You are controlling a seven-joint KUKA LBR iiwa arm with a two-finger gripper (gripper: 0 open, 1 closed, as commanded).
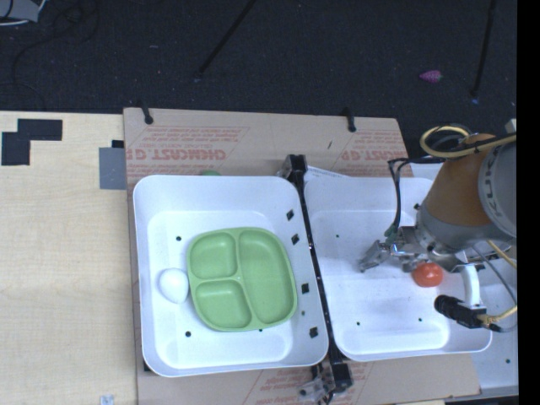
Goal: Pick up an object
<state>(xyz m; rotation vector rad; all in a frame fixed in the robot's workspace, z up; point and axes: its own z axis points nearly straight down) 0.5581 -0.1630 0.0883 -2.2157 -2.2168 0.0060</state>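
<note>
Red round object [428, 274], small and tomato-like, lies on the floor of the right bin [380, 327], close to that bin's right edge and about midway between its far and near edges. It sits just beside the gripper [376, 258], on the gripper's right. Whether the two touch cannot be told.

The gripper is low over the middle of the right bin's floor and points toward the left bin. Whether it is open or closed cannot be made out, nor whether it has hold of anything.

The arm [460, 194] comes in over the right bin's right edge, its orange band above the wrist, with grey casing at the far right.

The left bin [156, 226] holds a green plate [240, 278] with three compartments, lying flat at the bin's centre. A white egg-shaped object [174, 285] rests against the plate's left rim, near the bin's left wall.

Both bins stand side by side on a sheet of brown cardboard [253, 146]. Red lettering printed along the cardboard's far edge reads upside down and is too blurred to make out. The cardboard lies on a pale wooden bench [59, 268].
</note>
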